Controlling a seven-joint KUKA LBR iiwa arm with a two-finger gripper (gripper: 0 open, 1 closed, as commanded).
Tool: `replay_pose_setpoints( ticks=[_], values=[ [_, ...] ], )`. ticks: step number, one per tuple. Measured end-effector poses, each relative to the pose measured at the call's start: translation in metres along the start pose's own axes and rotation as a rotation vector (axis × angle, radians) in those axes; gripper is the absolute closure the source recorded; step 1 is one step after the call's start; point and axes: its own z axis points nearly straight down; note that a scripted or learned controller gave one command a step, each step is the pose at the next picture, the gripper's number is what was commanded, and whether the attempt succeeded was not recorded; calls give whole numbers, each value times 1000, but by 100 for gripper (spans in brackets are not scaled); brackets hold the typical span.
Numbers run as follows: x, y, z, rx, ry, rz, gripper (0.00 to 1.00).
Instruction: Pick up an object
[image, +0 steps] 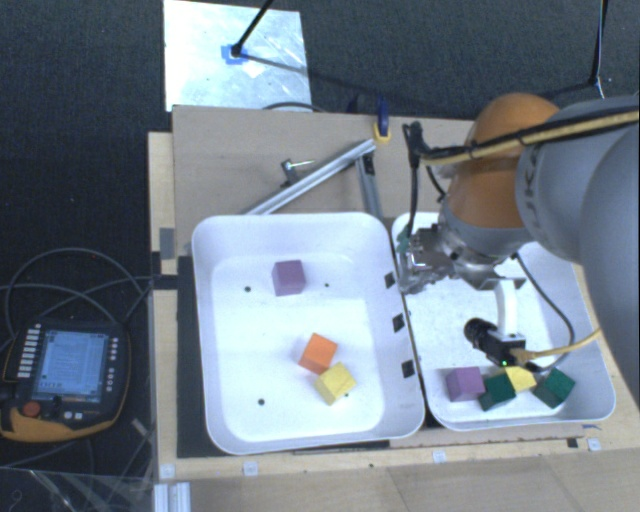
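1. The gripper (415, 268) is hanging over the right bin (590, 400)'s left rim; whether it is wide or narrow, I cannot tell.
2. The nearest pickable object, the purple block (464, 383), is lying near that bin's front wall, touching a green block (497, 392).
3. Judging from that, the arm should be descending squarely over the purple block's free sides.

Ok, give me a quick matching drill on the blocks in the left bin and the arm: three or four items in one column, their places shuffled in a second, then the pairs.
Items
1. purple block
2. orange block
3. yellow block
4. arm's orange band

Places
A. touching the orange block, nearest the left bin's front edge
B. above the right bin
C. alone toward the left bin's far side
D. middle of the left bin, just behind the yellow block

Pairs: 1-C, 2-D, 3-A, 4-B
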Motion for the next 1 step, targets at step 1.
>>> replay_pose_setpoints(
  ticks=[1],
  values=[
    [46, 18, -17, -1, 0, 1, 100]
  ],
)
